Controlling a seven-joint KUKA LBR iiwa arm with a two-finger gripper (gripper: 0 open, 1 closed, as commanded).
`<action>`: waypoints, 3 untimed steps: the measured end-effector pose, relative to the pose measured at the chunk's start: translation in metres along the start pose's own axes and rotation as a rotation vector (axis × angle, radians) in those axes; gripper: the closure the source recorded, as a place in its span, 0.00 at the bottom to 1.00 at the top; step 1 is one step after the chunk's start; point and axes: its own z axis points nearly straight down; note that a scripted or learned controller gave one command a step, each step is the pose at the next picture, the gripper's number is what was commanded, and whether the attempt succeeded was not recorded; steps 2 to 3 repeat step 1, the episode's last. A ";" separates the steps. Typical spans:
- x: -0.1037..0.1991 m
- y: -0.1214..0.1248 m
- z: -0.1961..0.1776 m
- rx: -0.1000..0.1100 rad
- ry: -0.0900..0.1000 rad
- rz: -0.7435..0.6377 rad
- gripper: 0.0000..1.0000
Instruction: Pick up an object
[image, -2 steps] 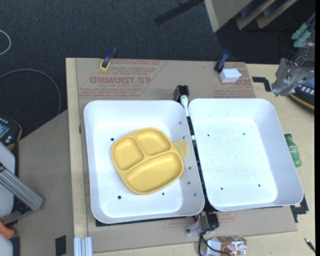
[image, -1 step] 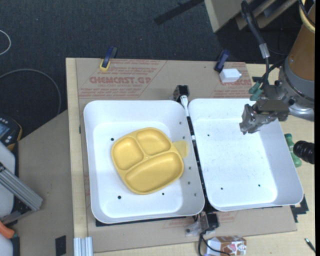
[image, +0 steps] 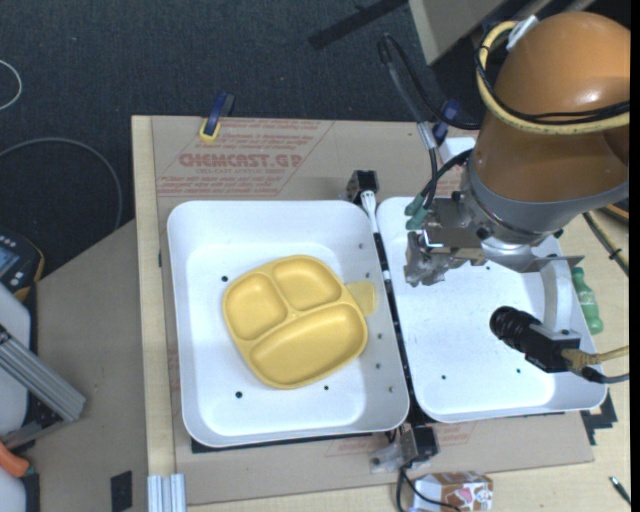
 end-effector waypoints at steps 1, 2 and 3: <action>-0.026 0.001 -0.024 -0.013 -0.001 0.011 1.00; -0.026 0.001 -0.024 -0.013 -0.001 0.011 1.00; -0.026 0.001 -0.024 -0.013 -0.001 0.011 1.00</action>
